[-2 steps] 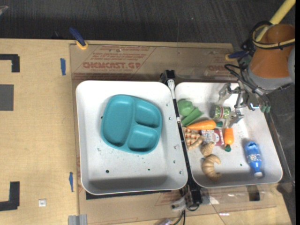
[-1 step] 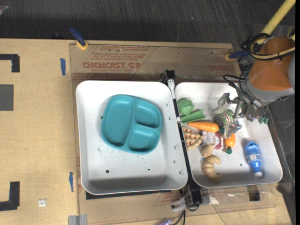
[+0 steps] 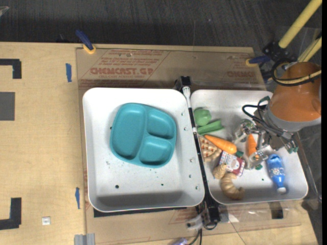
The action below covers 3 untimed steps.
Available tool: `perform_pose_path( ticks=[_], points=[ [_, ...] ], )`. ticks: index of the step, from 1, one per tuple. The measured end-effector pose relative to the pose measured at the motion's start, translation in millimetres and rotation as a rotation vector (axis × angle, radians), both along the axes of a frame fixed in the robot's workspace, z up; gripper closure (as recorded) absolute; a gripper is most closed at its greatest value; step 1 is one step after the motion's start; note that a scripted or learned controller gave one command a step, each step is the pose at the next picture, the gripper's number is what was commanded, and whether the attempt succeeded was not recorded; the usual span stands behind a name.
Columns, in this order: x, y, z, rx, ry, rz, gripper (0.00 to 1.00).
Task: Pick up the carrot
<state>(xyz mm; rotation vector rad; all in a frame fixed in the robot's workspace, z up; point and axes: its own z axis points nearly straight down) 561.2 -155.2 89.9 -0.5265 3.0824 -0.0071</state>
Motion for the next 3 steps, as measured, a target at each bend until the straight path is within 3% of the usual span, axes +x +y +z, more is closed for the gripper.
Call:
perform_pose_path(
  ticks=[1,2,3],
  points=[
    [5,1,14,-0.001,-0.014,0.001,1.00],
    [42,92,101,0.007,-0.003,0.009,1.00],
    [39,88,97,0.005,0.006,0.003,0.00]
  ],
)
